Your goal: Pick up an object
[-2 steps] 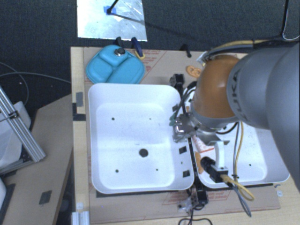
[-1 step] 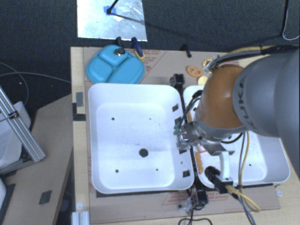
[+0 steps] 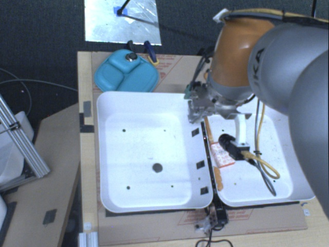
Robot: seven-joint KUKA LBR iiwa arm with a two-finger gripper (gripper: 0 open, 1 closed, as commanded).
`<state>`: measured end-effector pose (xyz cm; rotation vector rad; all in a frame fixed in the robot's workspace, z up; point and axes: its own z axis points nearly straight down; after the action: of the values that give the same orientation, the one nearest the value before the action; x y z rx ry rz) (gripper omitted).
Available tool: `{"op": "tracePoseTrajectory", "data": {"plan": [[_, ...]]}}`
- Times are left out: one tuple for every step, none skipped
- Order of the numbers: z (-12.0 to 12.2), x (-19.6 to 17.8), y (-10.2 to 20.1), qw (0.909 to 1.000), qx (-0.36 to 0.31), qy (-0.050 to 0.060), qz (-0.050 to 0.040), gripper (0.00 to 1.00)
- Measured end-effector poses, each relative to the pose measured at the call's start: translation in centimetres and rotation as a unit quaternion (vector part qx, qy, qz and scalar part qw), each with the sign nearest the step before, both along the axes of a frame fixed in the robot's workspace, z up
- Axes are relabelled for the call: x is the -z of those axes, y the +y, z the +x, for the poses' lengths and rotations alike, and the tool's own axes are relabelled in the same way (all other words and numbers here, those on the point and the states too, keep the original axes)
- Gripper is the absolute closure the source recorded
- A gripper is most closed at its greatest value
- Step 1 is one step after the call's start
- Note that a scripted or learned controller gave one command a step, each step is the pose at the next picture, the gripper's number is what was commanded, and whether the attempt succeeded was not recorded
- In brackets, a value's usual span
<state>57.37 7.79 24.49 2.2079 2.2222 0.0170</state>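
Note:
My gripper [image 3: 197,112] hangs over the divider between the two bins, near the far-left corner of the right bin [image 3: 288,189]. The grey arm and its orange band cover much of that bin. A red-and-white packet [image 3: 222,156] lies in the right bin by its left wall. A thin brown stick [image 3: 216,175] runs along that wall beside it. A small dark round thing [image 3: 157,168] rests on the floor of the left bin [image 3: 110,138]. Nothing can be seen held at the gripper.
A blue lidded container [image 3: 126,72] stands behind the left bin, with a sheet of foil [image 3: 122,14] further back. A dark thin item [image 3: 268,183] lies in the right bin near the yellow cable. Metal rails [image 3: 20,148] stand at the left.

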Motion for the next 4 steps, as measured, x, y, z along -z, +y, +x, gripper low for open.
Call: {"op": "tracePoseTrajectory", "data": {"plan": [[-3.1,4.5,2.9,1.0,0.0,0.009,-0.0001,1.0],[-6.2,-6.9,2.0,1.0,0.0,0.001,0.0012,1.0],[-6.8,-22.2,0.2,1.0,0.001,-0.004,0.0017,1.0],[-8.8,-19.2,5.2,1.0,-0.001,0.007,0.0004,1.0]]}}
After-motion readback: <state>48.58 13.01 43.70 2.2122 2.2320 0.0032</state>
